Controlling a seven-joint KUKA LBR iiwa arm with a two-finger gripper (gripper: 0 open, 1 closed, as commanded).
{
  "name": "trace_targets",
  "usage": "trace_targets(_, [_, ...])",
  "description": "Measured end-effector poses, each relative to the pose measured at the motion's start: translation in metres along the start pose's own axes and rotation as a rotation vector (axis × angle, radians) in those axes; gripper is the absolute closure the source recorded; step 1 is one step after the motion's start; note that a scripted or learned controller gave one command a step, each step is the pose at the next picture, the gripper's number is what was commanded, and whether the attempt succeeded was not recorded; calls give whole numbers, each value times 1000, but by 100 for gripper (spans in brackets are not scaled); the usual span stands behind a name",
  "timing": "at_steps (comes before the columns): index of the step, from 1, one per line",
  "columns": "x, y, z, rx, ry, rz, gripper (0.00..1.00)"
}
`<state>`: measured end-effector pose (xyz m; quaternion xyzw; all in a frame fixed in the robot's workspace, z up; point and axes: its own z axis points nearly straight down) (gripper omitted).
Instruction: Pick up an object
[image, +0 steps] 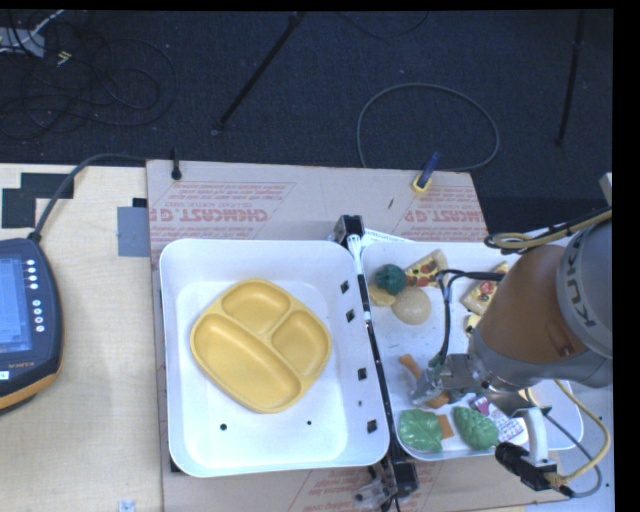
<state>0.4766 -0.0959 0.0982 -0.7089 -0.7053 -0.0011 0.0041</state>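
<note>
2 shallow white bins are seen side by side on the desk (100, 200). The left bin (200, 440) fills the lower centre of the frame, and a yellow divided plate (262, 343) with 3 compartments is seen lying flat in it. The right bin (385, 300) sits at the lower right of the frame and is partly covered by the arm (545, 310), which enters from the right edge. Small objects are scattered in the right bin: a dark green ball (391, 278) near its upper left corner, a beige rounded piece (411, 307) just below the ball, a yellow and red piece (427, 268) just to the ball's right, an orange stick (411, 366) lower down, and 2 green leafy pieces (421, 429) along the bottom edge. The gripper (436, 385) is lowered into the right bin, just right of the orange stick and above the leafy pieces. Whether anything is gripped, or how the gripper stands, cannot be told. A handheld controller (25, 315) is seen at the left edge
</note>
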Motion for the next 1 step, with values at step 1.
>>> trace_targets(1, [53, 55, -98, -12, -6, -12, 100])
